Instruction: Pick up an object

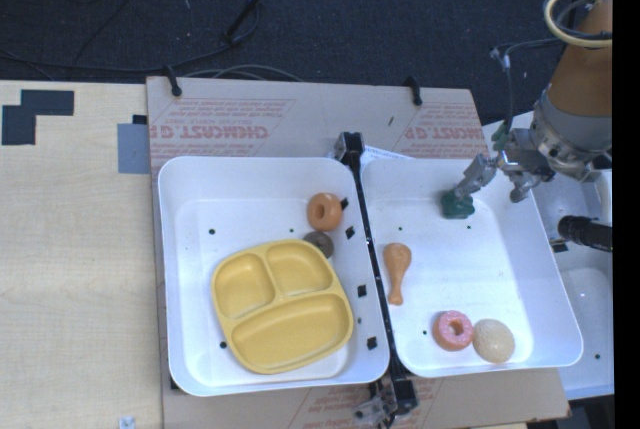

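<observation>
In the right bin (pixel 530 247), near its far wall, lies a small dark green object (pixel 458 206). My gripper (pixel 497 191) hangs over the bin's far right corner, open with its fingers spread. The left fingertip (pixel 470 189) sits just above and right of the green object, and nothing is between the fingers. Also in this bin are an orange drumstick (pixel 397 269) near the left wall, and a pink-iced doughnut (pixel 453 329) and a cream bun (pixel 493 340) at the front.
The left bin (pixel 190 217) holds a yellow divided plate (pixel 282 304), an orange doughnut (pixel 324 211) and a small brown piece (pixel 319 243). A black divider (pixel 365 247) runs between the bins. The grey arm (pixel 575 107) stands over the right edge.
</observation>
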Robot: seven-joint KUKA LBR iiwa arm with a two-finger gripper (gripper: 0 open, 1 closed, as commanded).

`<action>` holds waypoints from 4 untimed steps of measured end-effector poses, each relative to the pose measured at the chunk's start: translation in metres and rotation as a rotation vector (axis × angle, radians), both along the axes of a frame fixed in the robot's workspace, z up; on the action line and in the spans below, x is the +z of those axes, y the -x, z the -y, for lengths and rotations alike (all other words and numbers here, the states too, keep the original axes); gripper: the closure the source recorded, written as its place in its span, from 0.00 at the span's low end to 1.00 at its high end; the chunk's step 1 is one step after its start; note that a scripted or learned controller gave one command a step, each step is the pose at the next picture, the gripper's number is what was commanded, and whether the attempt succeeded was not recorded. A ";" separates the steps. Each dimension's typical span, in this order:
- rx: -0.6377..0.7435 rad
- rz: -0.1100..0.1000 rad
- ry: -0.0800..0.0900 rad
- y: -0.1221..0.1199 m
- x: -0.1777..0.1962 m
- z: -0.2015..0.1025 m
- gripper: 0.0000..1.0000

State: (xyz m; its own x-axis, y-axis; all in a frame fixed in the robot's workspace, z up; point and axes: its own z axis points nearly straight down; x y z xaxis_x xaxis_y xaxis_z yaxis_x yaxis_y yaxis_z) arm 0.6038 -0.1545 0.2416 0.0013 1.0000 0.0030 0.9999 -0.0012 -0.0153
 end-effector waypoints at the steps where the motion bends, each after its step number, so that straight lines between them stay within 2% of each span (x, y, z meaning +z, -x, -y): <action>1: 0.002 0.012 0.002 -0.002 0.007 0.000 0.00; 3: 0.001 0.006 0.001 0.000 -0.122 0.002 0.00; 4: 0.000 0.009 0.001 0.001 -0.156 0.001 0.00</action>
State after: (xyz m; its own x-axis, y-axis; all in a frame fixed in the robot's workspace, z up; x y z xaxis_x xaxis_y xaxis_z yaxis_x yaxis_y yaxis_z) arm 0.6027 -0.1555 0.0853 0.0014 1.0000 0.0017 1.0000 -0.0014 -0.0064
